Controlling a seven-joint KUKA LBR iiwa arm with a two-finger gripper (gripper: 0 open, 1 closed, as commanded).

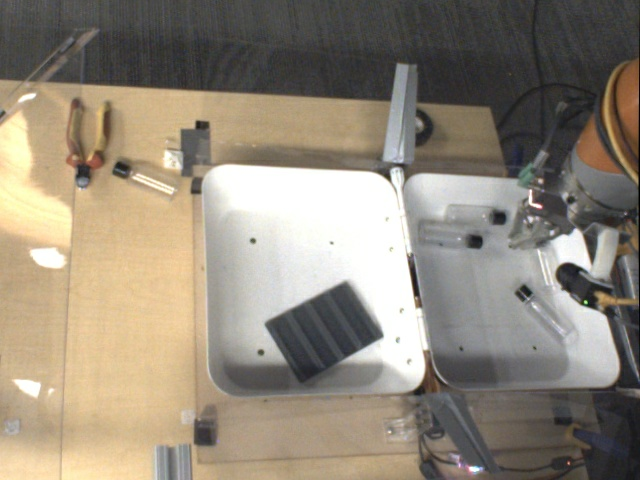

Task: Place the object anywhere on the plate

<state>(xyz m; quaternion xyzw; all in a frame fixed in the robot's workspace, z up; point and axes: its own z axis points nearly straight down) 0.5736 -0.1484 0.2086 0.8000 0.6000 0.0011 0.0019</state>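
A dark ribbed rectangular plate [325, 330] lies tilted in the lower middle of the left bin [230, 268]. Three clear vials with black caps lie in the right bin [600, 368]: two [468, 213] [447, 235] side by side near its upper left, and a third [543, 311] at its right middle. My gripper [530, 226] hangs low over the upper right part of that bin, just right of the upper two vials and above the third. Nothing can be made out in its grasp.
Red-handled pliers [86, 136] and another small vial [145, 177] lie on the wooden bench at the far left. A grey metal post [402, 116] stands behind the gap between the bins. Cables [540, 108] crowd the right side by the arm [612, 138].
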